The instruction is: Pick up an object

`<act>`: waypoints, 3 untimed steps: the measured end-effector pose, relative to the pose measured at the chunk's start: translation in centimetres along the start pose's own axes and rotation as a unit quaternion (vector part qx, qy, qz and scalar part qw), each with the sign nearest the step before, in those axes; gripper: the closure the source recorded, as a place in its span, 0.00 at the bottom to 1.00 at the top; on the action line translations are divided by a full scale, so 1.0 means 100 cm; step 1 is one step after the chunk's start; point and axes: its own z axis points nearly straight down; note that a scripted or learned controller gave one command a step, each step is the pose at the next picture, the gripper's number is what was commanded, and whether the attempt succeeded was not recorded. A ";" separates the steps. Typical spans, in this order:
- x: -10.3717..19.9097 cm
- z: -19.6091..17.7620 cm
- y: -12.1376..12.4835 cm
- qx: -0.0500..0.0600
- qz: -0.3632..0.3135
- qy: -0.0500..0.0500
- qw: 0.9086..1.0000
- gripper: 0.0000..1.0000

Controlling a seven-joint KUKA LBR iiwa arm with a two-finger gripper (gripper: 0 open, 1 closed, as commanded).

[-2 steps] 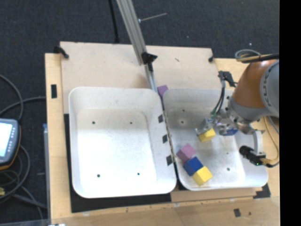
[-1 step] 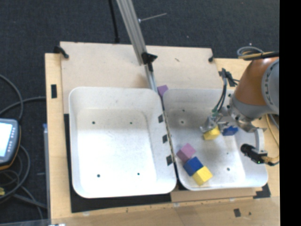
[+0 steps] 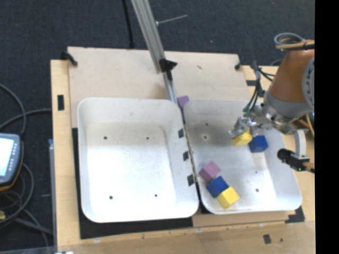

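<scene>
My gripper [image 3: 242, 128] hangs over the right bin [image 3: 275, 194], near its upper right part. A yellow block [image 3: 243, 138] sits directly beneath the gripper's tip, touching or nearly touching it; whether it is gripped is unclear. A blue block [image 3: 258, 143] lies just to the right of the yellow one. Near the bin's lower left, a purple block [image 3: 211, 169], a second blue block [image 3: 217, 186] and a second yellow block [image 3: 229, 197] lie in a diagonal cluster.
The left bin [image 3: 90, 142] stands beside the right one. A small purple block [image 3: 183, 101] rests at the top of the divide between the bins, at the foot of a slanted metal rail [image 3: 151, 36]. The arm's orange band [image 3: 291, 78] looms at right.
</scene>
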 end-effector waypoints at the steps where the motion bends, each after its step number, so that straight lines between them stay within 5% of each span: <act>1: 0.003 0.019 0.019 0.003 0.000 0.001 1.000 1.00; 2: -0.006 0.065 0.000 0.001 0.001 0.000 1.000 1.00; 3: 0.072 0.023 -0.001 0.001 -0.003 0.002 1.000 1.00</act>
